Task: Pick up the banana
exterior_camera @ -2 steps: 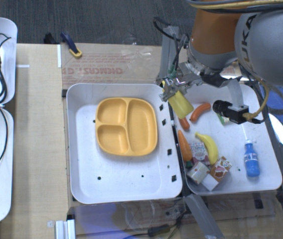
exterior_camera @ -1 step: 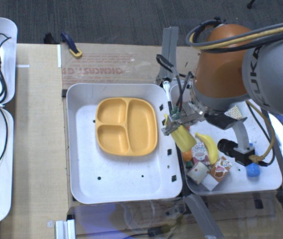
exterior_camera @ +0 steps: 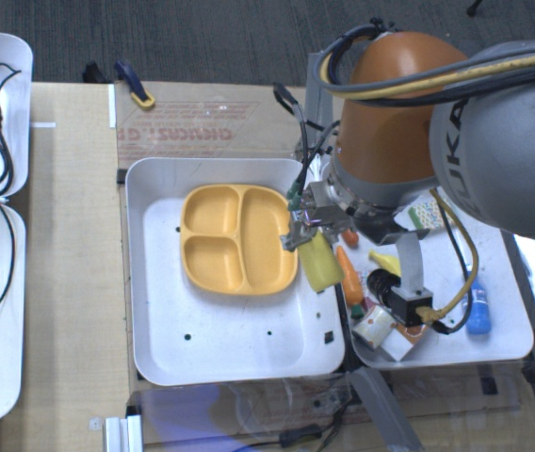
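Note:
The banana (exterior_camera: 320,264), a dull yellow chunky piece, hangs just under my gripper (exterior_camera: 302,233) over the wall between the two bins. Its upper end sits between the fingers, which are shut on it, and its lower end points toward the front. The gripper is at the right edge of the left bin (exterior_camera: 154,347), beside the yellow divided plate (exterior_camera: 237,238). The arm's orange band and grey body hide much of the right bin.
An orange carrot (exterior_camera: 348,278) lies right of the banana. The right bin (exterior_camera: 503,342) also holds a small bright yellow piece (exterior_camera: 386,262), a blue bottle (exterior_camera: 478,313), a white box (exterior_camera: 379,330) and a green patterned item (exterior_camera: 426,215). Cardboard lies behind the bins.

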`<state>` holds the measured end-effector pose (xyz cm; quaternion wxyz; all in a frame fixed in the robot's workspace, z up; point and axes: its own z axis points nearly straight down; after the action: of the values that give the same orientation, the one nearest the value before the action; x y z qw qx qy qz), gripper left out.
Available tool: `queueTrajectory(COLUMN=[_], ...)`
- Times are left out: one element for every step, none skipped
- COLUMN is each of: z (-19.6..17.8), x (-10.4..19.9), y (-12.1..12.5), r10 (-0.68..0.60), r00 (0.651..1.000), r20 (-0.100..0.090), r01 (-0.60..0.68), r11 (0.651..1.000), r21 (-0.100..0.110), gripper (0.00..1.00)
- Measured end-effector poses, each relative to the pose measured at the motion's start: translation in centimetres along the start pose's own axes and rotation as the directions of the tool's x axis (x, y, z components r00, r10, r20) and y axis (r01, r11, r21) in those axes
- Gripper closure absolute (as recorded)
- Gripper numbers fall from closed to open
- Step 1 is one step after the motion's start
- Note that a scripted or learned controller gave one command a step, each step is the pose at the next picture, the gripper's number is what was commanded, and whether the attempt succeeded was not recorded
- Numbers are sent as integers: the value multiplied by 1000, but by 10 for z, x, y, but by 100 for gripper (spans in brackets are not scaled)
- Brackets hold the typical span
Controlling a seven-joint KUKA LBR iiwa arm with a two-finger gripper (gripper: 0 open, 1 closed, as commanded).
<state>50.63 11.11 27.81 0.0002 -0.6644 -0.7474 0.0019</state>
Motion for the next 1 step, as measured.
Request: queueTrajectory(z=[-8], x=[71], y=[-13], r10=[12], r00=[1000], r20=[1], r01=[-12], r11=[1000], r21=[1], gripper=[100])
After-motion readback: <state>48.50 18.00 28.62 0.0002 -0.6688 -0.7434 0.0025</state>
